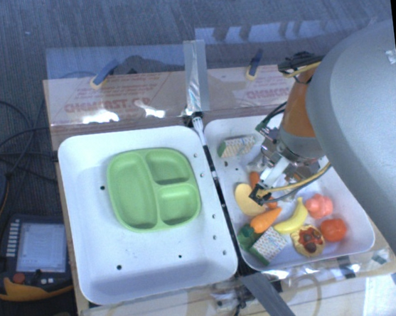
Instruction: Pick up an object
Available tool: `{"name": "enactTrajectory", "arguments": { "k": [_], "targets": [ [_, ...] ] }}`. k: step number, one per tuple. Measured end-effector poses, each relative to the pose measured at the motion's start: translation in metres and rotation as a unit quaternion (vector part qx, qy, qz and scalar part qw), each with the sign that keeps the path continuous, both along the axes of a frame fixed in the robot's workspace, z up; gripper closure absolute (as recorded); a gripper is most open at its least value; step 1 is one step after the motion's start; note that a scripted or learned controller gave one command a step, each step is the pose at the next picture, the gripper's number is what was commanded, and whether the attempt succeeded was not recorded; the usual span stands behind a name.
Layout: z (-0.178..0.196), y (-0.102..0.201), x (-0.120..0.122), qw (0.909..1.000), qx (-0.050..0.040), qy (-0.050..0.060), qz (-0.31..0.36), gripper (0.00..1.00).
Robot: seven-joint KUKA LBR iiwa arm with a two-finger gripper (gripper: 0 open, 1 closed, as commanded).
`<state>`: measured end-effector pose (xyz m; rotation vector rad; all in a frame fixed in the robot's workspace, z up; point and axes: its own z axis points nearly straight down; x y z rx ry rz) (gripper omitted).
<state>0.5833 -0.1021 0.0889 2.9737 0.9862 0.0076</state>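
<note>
The right bin (359,241) holds several toy foods. My gripper (261,190) reaches down into its left-middle part, right at a pale yellow fruit (244,199) and a small orange piece (255,177). Just below the gripper lies an orange carrot (265,219). A yellow banana (293,218), a pink peach (318,205) and a red tomato (333,228) sit to the right. The arm's wrist hides part of the bin's upper right.
A patterned packet (236,147) lies at the right bin's top left and another (269,243) near its front, beside a green item (246,235) and a fruit tart (308,240). The left bin (97,273) bears a green divided plate (153,188).
</note>
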Motion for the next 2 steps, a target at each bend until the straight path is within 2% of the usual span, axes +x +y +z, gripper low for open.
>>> {"name": "enactTrajectory", "arguments": {
  "k": [1, 2],
  "targets": [
    [0.011, 0.006, 0.042, 0.9847, 0.0015, 0.005, -0.174, 0.0],
    [0.093, 0.068, -0.047, 0.9802, 0.0034, 0.006, -0.198, 0.0]
  ]
}}
